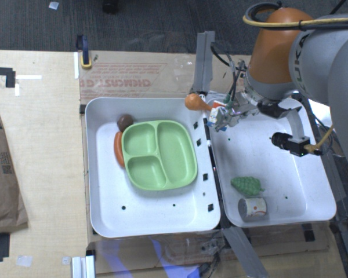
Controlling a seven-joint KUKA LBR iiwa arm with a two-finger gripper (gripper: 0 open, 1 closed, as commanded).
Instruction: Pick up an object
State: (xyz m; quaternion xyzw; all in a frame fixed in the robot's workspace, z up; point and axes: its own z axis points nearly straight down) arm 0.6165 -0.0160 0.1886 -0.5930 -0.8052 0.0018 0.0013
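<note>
Orange toy (192, 102) sits at the upper rim of the divider between bins, just left of my end effector (219, 119). Grip state: cannot tell. Reaching step, I judge; next move calls for lowering squarely over the toy.

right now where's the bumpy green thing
The bumpy green toy lies in the right-hand white bin, toward its near edge in the camera view, just above the small grey-white cup lying on its side.
</note>
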